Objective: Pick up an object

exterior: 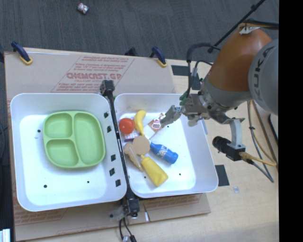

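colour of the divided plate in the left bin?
Light green; the divided plate shows plainly in the camera view.

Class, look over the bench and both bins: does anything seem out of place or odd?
Yes. A small grey object lies on the dark floor beyond the bench, apart from both bins. The toys crowd the right bin's left side, some overlapping.

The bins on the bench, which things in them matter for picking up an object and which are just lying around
For the job: gripper, banana, red ball, blue bottle, yellow bottle, wooden spoon, all in the right bin.

Lying about: green divided plate in the left bin, blue clamps.
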Tool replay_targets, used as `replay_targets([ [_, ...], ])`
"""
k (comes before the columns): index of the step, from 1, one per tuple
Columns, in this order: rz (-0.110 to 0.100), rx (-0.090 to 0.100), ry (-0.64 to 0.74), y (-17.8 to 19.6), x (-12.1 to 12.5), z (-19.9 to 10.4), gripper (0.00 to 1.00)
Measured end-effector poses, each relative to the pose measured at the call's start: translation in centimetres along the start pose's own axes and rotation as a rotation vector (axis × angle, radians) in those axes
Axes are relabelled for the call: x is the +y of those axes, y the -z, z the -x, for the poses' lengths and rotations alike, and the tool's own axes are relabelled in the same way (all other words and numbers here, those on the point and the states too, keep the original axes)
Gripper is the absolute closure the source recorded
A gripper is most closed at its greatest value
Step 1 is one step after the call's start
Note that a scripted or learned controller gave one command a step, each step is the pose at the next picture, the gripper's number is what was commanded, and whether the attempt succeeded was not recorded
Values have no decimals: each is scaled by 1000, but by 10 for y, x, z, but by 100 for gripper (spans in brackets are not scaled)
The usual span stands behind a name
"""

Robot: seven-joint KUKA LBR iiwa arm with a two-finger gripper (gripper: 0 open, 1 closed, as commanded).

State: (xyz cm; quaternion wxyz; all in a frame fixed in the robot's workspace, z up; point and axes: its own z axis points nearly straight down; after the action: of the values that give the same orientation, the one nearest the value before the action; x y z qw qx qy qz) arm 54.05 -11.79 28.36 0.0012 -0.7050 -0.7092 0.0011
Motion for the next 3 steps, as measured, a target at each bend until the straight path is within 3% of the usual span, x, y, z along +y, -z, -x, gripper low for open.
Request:
replay_targets([
  [1,-3,1,1,-110,-65,-24,0],
  [2,-2,1,2,-193,-64,-14,0],
  [3,-2,1,7,-182,-63,-14,100],
])
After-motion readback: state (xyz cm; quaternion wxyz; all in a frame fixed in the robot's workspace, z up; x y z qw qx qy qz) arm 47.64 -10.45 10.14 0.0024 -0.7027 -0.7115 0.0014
